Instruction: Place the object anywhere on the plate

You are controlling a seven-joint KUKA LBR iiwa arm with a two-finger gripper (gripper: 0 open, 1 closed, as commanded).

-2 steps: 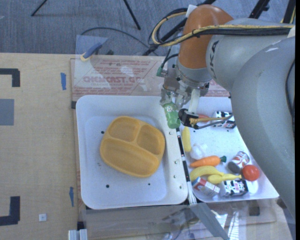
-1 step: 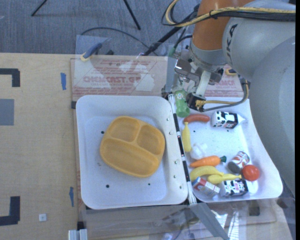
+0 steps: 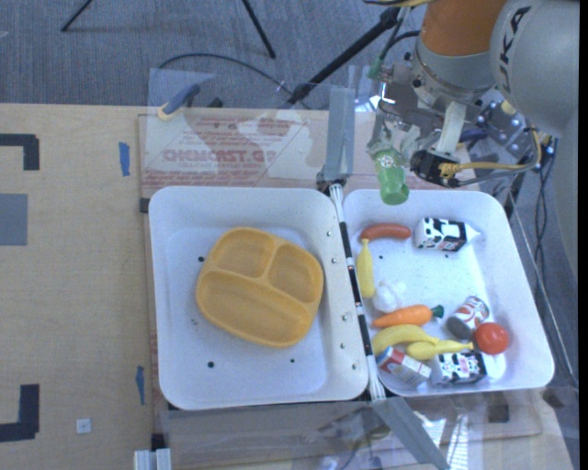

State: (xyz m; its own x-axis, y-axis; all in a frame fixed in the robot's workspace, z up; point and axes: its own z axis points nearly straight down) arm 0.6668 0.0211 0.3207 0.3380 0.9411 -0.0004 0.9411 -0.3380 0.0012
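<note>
Right now my gripper (image 3: 393, 158) hangs over the far rim of the right bin (image 3: 524, 275), at about twelve o'clock from that bin's middle, with the orange band (image 3: 459, 27) of my arm above it at the top edge of the view. Clamped between my fingers (image 3: 384, 151) is a small green bottle (image 3: 393, 179). Its long axis runs nearly upright in the view, leaning a little: the pale upper end sits up at my fingers, toward twelve o'clock, and the solid green lower end points down toward six o'clock, ending just over the bin's far rim.

At about eight o'clock from the bottle, well apart from it, the yellow plate (image 3: 260, 286) lies flat in the left bin (image 3: 175, 275). It has three compartments and sits turned at a slant, near the middle of that bin.

Below me the right bin holds a red sausage (image 3: 386, 232) at roughly six o'clock from the bottle, a black-and-white carton (image 3: 443, 235) beside it at its three o'clock, and a yellow corn cob (image 3: 366, 267) along the left wall, its long axis running twelve to six. Further toward the near edge lie a carrot (image 3: 404, 317), a banana (image 3: 418, 341), a can (image 3: 469, 315) and a red tomato (image 3: 492, 338).
</note>
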